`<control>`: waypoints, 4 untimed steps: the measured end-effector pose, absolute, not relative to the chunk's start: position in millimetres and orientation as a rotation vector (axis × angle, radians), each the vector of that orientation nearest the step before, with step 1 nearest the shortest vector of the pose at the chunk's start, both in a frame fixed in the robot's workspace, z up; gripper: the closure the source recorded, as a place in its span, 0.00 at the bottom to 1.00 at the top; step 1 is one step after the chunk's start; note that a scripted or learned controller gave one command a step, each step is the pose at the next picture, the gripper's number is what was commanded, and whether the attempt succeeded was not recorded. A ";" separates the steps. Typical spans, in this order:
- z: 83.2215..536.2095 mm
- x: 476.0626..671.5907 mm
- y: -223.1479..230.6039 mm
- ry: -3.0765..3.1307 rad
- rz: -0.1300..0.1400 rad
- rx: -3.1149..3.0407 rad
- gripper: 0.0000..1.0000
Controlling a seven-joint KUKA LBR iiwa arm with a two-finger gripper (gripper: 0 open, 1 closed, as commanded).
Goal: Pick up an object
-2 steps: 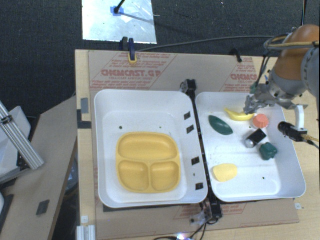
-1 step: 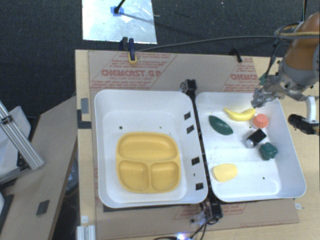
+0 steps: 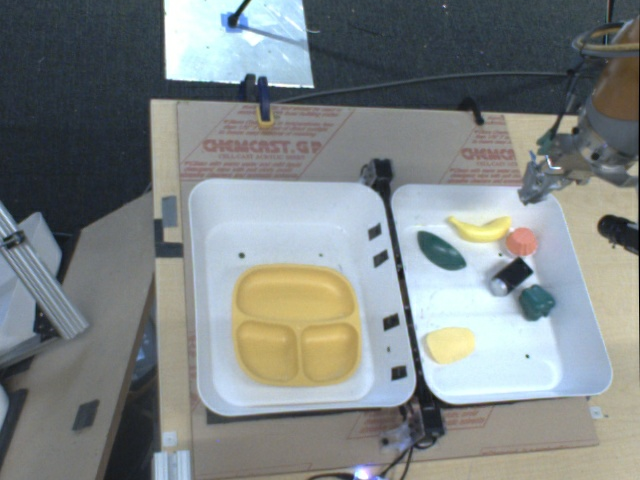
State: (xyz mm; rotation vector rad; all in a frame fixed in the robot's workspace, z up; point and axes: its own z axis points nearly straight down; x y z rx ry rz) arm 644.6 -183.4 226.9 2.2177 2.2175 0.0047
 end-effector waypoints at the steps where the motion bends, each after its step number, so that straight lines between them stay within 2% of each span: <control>1: 268.0 646.1 -183.6 2.222 0.005 2.213 1.00; 3: 277.6 619.1 -83.6 2.231 0.003 2.211 1.00; 4: 258.3 605.1 -33.7 2.232 0.001 2.213 1.00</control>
